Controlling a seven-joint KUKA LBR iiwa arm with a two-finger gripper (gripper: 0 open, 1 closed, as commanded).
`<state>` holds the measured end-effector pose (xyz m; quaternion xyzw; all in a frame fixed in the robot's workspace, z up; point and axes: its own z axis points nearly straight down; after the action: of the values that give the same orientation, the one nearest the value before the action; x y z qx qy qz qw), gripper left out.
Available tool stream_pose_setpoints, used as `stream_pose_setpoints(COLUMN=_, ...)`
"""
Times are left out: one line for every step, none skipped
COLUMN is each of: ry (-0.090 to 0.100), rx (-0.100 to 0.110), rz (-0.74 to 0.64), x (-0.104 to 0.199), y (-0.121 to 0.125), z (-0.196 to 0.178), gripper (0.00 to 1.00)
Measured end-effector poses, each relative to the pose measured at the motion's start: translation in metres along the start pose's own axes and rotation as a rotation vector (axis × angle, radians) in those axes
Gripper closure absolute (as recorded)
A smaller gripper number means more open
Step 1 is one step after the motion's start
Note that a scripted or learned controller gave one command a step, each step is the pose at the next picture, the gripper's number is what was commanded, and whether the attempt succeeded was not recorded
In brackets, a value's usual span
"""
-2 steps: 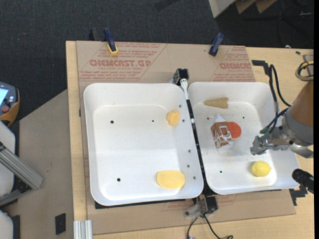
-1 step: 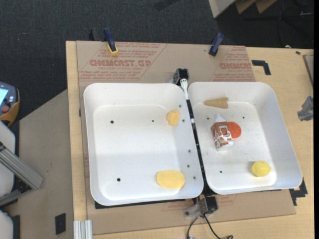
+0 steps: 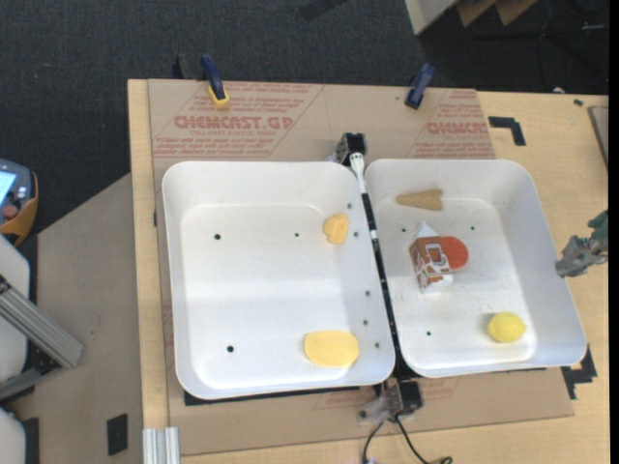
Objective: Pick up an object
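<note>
Hovering at the right edge just outside the right bin point(image 3: 542, 211), the gripper point(image 3: 578, 255) holds nothing that shows, and whether its jaws are released or clenched I cannot tell; the step in hand looks like the approach, and next it must swing left and descend over one object. Five candidates: three in the right bin — a tan wedge point(image 3: 420, 199) far, a red-and-white carton point(image 3: 433, 261) mid, a yellow ball point(image 3: 506, 328) near — and two yellow lumps in the left bin point(image 3: 193, 259), a small one point(image 3: 336, 228) far-right and a larger one point(image 3: 331, 348) near-right.

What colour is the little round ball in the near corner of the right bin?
Yellow. The small round ball shows best in the camera view, near the right white bin's front corner.
</note>
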<state>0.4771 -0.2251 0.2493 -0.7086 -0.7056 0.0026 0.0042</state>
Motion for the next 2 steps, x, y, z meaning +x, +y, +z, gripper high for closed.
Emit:
stream_pose_setpoints(ry=0.0, rx=-0.004, rz=-0.003, x=0.002, y=0.001, z=0.057, gripper=1.0)
stream_pose_setpoints(ry=0.0, rx=-0.004, rz=-0.003, x=0.002, y=0.002, z=0.102, gripper=1.0)
